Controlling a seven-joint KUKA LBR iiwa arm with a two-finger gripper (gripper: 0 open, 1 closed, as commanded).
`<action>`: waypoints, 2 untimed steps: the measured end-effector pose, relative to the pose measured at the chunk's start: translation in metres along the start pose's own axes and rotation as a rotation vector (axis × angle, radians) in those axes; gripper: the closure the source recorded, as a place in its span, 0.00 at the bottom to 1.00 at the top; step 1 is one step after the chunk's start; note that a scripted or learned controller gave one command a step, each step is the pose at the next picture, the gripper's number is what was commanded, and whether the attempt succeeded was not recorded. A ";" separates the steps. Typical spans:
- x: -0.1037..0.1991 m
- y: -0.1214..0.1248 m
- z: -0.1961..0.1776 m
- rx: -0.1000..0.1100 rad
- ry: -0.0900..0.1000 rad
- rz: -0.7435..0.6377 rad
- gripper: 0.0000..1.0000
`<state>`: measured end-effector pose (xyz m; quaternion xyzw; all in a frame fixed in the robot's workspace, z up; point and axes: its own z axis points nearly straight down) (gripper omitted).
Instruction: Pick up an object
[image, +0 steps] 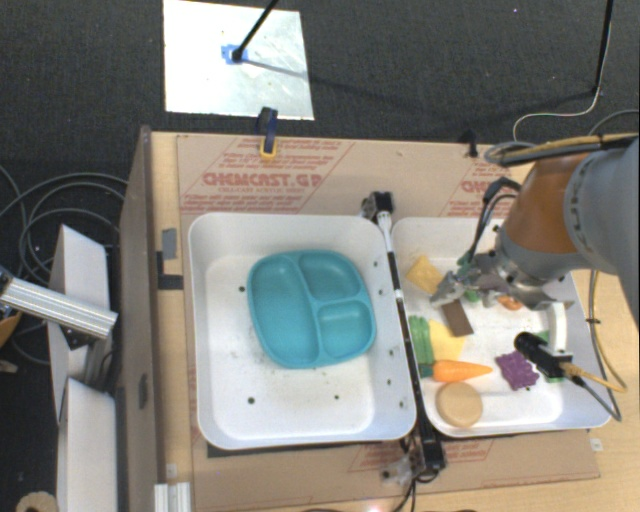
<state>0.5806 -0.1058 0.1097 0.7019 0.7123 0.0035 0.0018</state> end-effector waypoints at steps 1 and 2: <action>-0.011 -0.017 0.026 0.007 -0.003 0.014 0.00; -0.011 -0.015 0.014 0.005 -0.003 0.012 1.00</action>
